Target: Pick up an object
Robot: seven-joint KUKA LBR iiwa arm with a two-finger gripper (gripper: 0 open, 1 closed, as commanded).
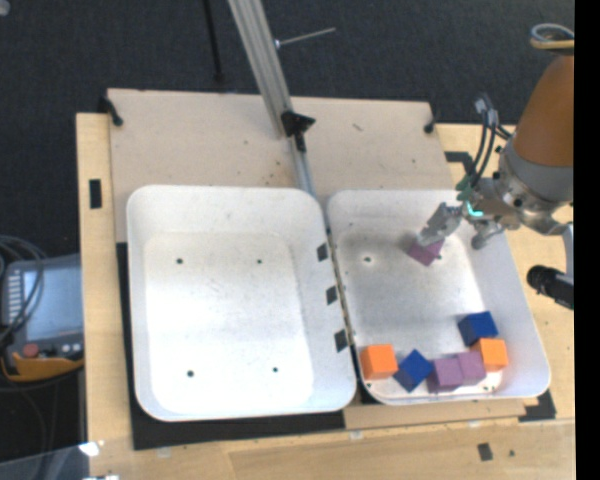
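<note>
Contents of the desk (98,268), listed from its near edge to its far edge.

Near edge, right-hand shallow white bin (400,223): a cluster of small blocks along the bin's near wall. From the bin's near-left corner: an orange cube (379,360); a blue cube (414,369) just beside it; two purple cubes (459,371) side by side, touching or nearly so; a second orange cube (494,353) by the right wall; and a second blue cube (477,327) just behind that one. All appear to rest on the bin floor, well apart from the arm.

Near to middle, left-hand shallow white bin (225,203): white floor with four small dark dots.

Middle to far part of the right-hand bin: a small purple block (426,253), directly under the tip of the claw (438,226). The grey fingers slant down onto it from the right. Whether they are spread or clamped cannot be told, nor whether the block is between them or just below them, lifted or on the floor.

Far right edge: grey wrist with orange band (546,108) of the arm, cables beside it.

Far edge: bare tan board (210,138) behind the bins, and a slanted aluminium post (265,58) rising between them.

Task status, as judged: the claw is at its chosen object, the purple block. A secure grip and a clear lift are not yet confirmed.
</note>
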